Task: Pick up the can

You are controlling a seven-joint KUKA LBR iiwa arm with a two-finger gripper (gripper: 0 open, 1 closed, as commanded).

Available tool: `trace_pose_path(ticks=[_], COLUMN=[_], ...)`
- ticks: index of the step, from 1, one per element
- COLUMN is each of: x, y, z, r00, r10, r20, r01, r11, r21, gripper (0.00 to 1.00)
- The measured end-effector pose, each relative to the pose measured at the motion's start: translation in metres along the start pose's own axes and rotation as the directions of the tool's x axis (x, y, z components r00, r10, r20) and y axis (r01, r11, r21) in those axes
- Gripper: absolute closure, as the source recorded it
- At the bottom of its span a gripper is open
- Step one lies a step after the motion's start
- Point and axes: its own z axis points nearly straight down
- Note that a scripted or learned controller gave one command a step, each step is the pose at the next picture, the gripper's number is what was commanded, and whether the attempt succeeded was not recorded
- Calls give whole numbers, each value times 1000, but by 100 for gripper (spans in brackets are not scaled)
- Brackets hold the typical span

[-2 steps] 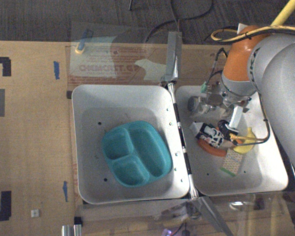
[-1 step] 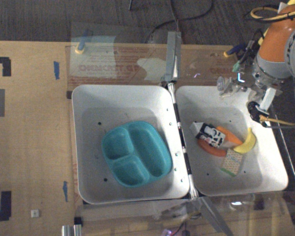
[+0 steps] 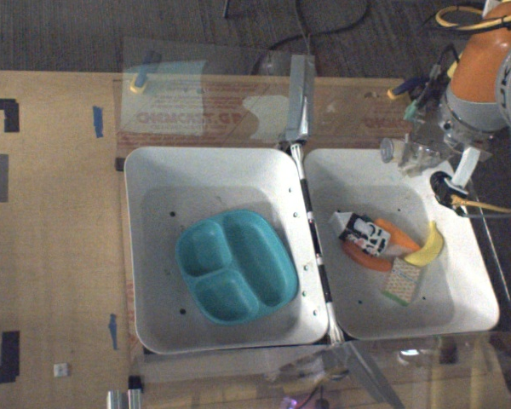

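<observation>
Arm [image 3: 485, 75] cut off by the frame's right edge; its hand [image 3: 409, 153] is blurred against the far rim of the right bin [image 3: 468, 313], near that bin's far right corner. How far the hand is open cannot be told, and nothing is seen in its hold. The can [image 3: 365, 233], black and white, its label unreadable, lies in the right bin's middle towards its left wall, well apart from the hand and nearer the counter's front. It touches 2 orange pieces [image 3: 376, 261], partly hidden beneath it. A banana [image 3: 427, 246] and a small box [image 3: 400, 282] lie just beside these. The left bin [image 3: 153, 194] holds 1 teal divided plate [image 3: 237, 265].
</observation>
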Motion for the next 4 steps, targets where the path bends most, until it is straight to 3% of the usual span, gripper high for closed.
trace_pose_path(ticks=[1,2,3,4], x=[1,60,16,38], y=[0,-26,-114,-155], z=[-92,-209,-268,-268], r00=[996,997,998,988], r10=[-84,77,60,-152], r20=[-3,-4,-4,-3], r01=[84,-78,-60,152], r11=[996,997,998,988], r21=[-7,-6,-2,-3], gripper=[100,100,100,100])
